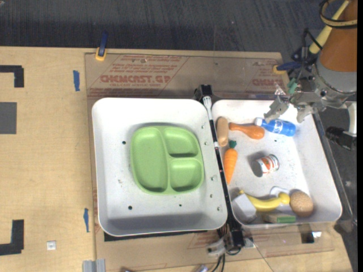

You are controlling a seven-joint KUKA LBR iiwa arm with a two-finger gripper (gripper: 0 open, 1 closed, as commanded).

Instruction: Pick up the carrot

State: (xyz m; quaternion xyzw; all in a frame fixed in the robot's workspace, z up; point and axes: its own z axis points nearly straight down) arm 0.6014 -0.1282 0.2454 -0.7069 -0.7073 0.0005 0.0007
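Observation:
The carrot (229,162) is orange with a green stalk end and lies upright along the left wall of the right bin (309,169). My gripper (290,105) hangs over the bin's far right corner, well up and right of the carrot, just above a blue-and-white bottle (278,127). Its two fingers stand apart and nothing is between them.
The right bin also holds an orange drumstick-shaped toy (248,131), a bread roll (222,131), a small red-and-white can (265,164), a banana (265,201) and a potato (301,202). A green divided plate (167,159) lies in the left bin (113,152).

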